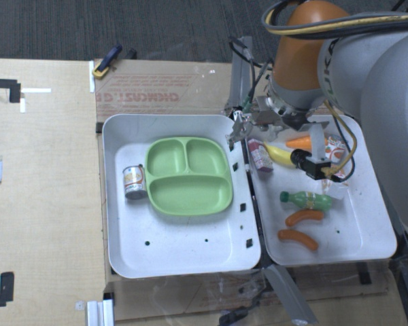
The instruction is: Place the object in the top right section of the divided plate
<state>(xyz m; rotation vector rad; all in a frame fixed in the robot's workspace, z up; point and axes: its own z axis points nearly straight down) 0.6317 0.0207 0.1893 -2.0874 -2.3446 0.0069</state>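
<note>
While the pincer [241, 124] hangs over the bins' shared edge, the divided plate [189, 176] lies just left. A small pink-labelled bottle [260, 156] lies just right of it. Whether the pincer grips anything, I cannot tell.

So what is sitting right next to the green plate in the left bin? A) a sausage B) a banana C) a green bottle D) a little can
D: a little can stands against the left edge of the green plate in the left bin.

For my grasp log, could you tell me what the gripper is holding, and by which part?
It cannot be told: the gripper sits low over the bins' shared edge, with the arm covering it.
</note>
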